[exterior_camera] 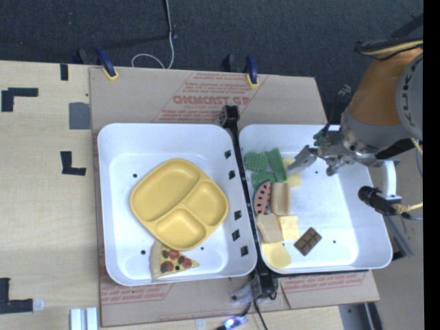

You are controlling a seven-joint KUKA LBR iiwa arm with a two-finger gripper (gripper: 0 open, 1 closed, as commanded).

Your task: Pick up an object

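Dark blue-grey carpet lies behind the pale wooden bench (41, 205), which carries black tape marks. On the bench we see a brown cardboard sheet (206, 98) printed in red; the largest line seems to read "CHEMCAST GP", though the letters are faint and the smaller print is too blurred for us to read. Two blue clamps (106, 64) pin its far edge.

We count two shallow white bins, smooth plastic with rounded corners, standing side by side and touching along a black strip. The left bin (117, 150) holds two things: one yellow plate (180, 203), glossy and split into three compartments, and one toy pizza slice (172, 260), a pale triangle with red dots, tucked partly under the plate's near edge.

The right bin (357, 232) holds a cluster of toy food along its left wall: green ridged pieces (265, 162), one watermelon slice (262, 198) with a red face and dark seeds, a tan bread-like block (280, 198), pale yellow cheese-like squares (283, 227), and one brown chocolate bar (307, 240) scored into squares, lying just apart from the rest.

The gripper (302, 160) hangs over the right bin's far left part, close beside the green pieces. Its fingers are spread and unclenched, with nothing between them.
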